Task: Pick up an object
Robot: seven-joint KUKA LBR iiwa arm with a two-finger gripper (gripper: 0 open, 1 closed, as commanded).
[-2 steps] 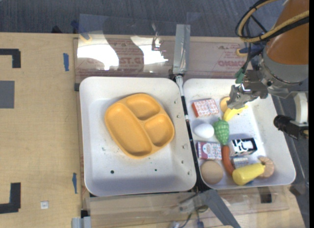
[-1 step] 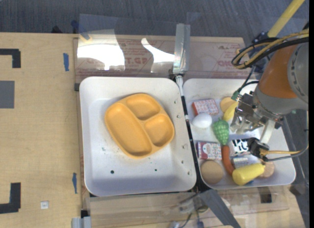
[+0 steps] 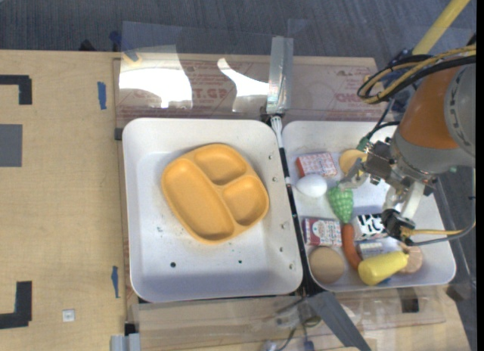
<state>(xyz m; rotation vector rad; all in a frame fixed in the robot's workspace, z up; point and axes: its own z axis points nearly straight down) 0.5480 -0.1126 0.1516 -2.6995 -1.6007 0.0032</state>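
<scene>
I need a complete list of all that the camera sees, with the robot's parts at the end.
bench: 1, pale wood, under both bins
left bin: 1, white, left
right bin: 1, white, right
divided plate: 1, orange-yellow, middle of left bin
cartons: 2, pink and white, right bin, one far, one nearer
egg: 1, white, between the cartons
green toy: 1, green, right bin centre
orange stick: 1, orange-red, beside nearer carton
tan ball: 1, tan, near-left corner
yellow toy: 1, yellow, near edge
black-and-white item: 1, right bin centre
arm: 1, grey with orange band, from the right
gripper: 1, grey, over right bin
</scene>
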